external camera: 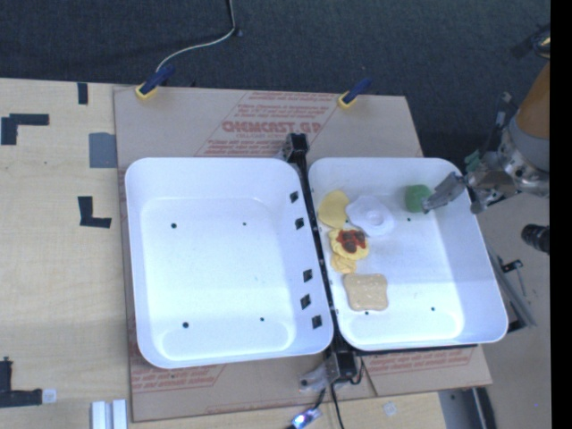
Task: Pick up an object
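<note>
Camera view: the left bin (214, 257) and right bin (465, 266) sit side by side on a brown board (268, 123). The arm (527, 141) reaches in from the right, its gripper (454, 190) over the right bin's far right part, just beside a green object (416, 197); nothing is seen between the fingers, and whether they are apart or together cannot be told. Along that bin's left side lie a tan block (366, 291), a yellow piece (333, 209), a white round item (370, 214) and a red-and-yellow item (349, 244).
</note>
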`<state>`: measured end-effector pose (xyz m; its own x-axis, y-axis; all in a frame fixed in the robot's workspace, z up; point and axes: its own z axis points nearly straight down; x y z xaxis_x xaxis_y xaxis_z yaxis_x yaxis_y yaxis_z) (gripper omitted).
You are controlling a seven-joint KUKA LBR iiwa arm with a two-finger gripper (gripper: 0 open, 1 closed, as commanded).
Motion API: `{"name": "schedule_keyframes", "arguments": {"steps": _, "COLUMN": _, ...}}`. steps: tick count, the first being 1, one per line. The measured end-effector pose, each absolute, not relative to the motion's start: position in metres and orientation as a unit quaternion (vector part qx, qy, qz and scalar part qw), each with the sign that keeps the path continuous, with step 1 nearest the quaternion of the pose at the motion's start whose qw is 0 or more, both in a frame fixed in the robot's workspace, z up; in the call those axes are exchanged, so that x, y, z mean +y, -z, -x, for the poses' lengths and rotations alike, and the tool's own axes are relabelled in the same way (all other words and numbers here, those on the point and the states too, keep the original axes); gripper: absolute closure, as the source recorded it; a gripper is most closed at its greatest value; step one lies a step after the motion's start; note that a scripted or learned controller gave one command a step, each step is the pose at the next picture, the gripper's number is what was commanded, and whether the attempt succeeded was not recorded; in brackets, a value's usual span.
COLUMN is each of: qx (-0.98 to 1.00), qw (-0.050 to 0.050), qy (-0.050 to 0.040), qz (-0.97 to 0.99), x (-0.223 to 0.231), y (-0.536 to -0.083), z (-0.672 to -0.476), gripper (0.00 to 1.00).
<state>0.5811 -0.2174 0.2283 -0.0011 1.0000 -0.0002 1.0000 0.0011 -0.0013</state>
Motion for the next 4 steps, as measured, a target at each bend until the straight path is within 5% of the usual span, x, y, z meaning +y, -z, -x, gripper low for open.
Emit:
{"name": "schedule_keyframes", "arguments": {"steps": 1, "qx": -0.707, "qw": 0.005, "qy": -0.0023, "qz": 0.707, "x": -0.182, "y": -0.133, "z": -0.550, "gripper": 0.00}}
{"name": "schedule_keyframes", "arguments": {"steps": 2, "qx": -0.710, "qw": 0.000, "qy": 0.0008, "qz": 0.705, "x": -0.114, "y": -0.113, "z": -0.590, "gripper": 0.00}}
{"name": "schedule_keyframes", "arguments": {"steps": 3, "qx": -0.709, "qw": 0.000, "qy": -0.0004, "qz": 0.706, "x": -0.094, "y": -0.084, "z": -0.661, "gripper": 0.00}}
{"name": "schedule_keyframes", "arguments": {"steps": 4, "qx": -0.707, "qw": -0.001, "qy": -0.0002, "qz": 0.707, "x": -0.100, "y": -0.086, "z": -0.591, "gripper": 0.00}}
